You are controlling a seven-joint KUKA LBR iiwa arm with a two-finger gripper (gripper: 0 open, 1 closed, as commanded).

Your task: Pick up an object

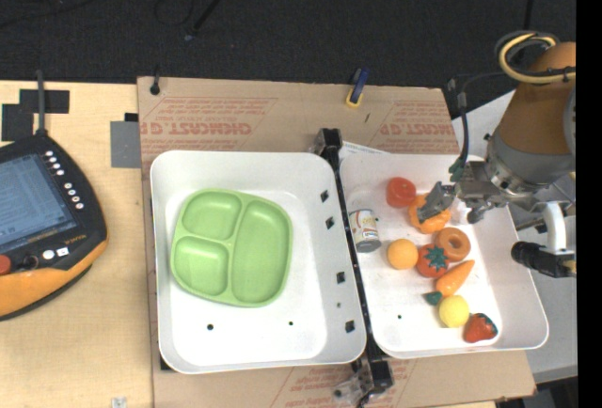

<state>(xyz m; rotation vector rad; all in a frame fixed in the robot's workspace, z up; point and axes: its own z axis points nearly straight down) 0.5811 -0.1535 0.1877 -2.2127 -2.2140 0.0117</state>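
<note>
The grey robot arm with its orange wrist band (538, 115) reaches in over the right-hand shallow white bin (527, 321), its dark two-finger hand (438, 205) low above a small orange toy piece (428, 218) near the bin's far side. The hand is too dark and too foreshortened from here to tell whether it stands apart or together, and nothing can be seen held in it. Around the orange piece lies a scatter of plastic play food: a red round fruit (401, 191) just beside it, a brown ring doughnut (454, 243), an orange ball (402, 254), a red tomato with a green stalk (432, 260), an orange carrot (455, 277), a yellow lemon (453, 311) and a red strawberry (480, 328). A small printed tin (365, 229) stands by the divider. The left-hand white bin (188, 340) holds a green divided plate (231, 246). To take the orange piece cleanly, the hand should likely drop straight down, straddle it alone, and keep clear of the red fruit and the doughnut; a glancing touch could roll such light toys away across the worktop's bin.
</note>
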